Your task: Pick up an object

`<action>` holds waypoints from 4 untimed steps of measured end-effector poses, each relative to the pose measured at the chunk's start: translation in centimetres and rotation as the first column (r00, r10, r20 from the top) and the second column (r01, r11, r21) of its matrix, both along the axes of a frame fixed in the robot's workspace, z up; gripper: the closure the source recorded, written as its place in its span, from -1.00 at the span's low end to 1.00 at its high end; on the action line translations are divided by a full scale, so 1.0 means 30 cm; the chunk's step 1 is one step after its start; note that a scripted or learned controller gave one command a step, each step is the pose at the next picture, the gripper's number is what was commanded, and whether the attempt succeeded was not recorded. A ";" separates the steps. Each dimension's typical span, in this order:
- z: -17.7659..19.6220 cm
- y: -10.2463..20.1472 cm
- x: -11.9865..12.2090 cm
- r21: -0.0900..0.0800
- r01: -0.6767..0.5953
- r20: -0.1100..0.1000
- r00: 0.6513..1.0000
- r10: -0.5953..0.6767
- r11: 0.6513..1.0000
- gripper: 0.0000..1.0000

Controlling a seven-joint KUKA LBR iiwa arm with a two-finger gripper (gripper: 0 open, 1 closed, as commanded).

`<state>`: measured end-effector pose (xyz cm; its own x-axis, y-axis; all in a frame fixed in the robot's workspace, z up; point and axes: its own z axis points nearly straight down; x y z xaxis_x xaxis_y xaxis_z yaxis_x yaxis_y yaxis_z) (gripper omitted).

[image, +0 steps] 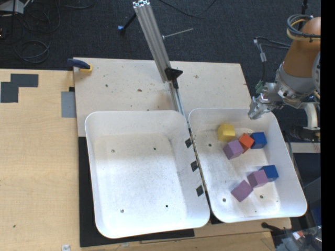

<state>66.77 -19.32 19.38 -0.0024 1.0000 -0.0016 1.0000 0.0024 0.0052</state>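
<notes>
The right bin [285,140] holds several small blocks. A yellow block [226,132] lies near its back, with a purple block [233,149], an orange block [246,141] and a blue block [258,139] clustered just in front of it. Nearer the front lie another blue block [270,172] and two purple blocks [257,178] [242,190]. My gripper [256,110] hangs over the bin's back right corner, above and to the right of the yellow block. Nothing shows between its fingers.
The left bin [97,140] sits beside the right one, with black clips [194,166] along the shared wall. A slanted aluminium bar [155,38] rises behind the bins. A blue-and-yellow clamp [79,65] lies at the bench's back left.
</notes>
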 end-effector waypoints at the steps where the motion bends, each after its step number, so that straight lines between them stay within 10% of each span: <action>1: 0.184 -0.033 -0.005 -0.001 0.002 0.000 1.000 -0.002 1.000 1.00; 2: 0.295 -0.034 -0.002 0.001 0.001 -0.002 1.000 -0.001 1.000 1.00; 4: 0.295 0.298 -0.079 0.004 -0.002 -0.009 1.000 0.002 1.000 1.00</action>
